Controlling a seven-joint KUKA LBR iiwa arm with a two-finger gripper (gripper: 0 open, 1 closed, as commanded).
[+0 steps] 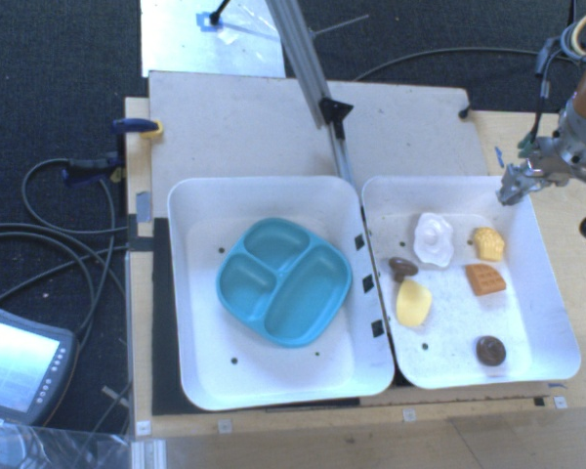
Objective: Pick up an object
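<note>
The right bin (547, 291) holds several small items: a white crumpled piece (433, 238), a yellow corn-like piece (487, 243), an orange waffle-like square (485, 279), a pale yellow lump (413, 303), a small brown piece (402, 267) and a dark brown round piece (490, 350). My gripper (516, 186) hangs over the bin's far right corner, up and to the right of the yellow corn-like piece. Nothing shows between its fingers.
The left bin (195, 340) contains a blue divided plate (284, 280). A slanted grey pole (303, 52) crosses the back board. Cables and a teach pendant (20, 360) lie on the floor at the left.
</note>
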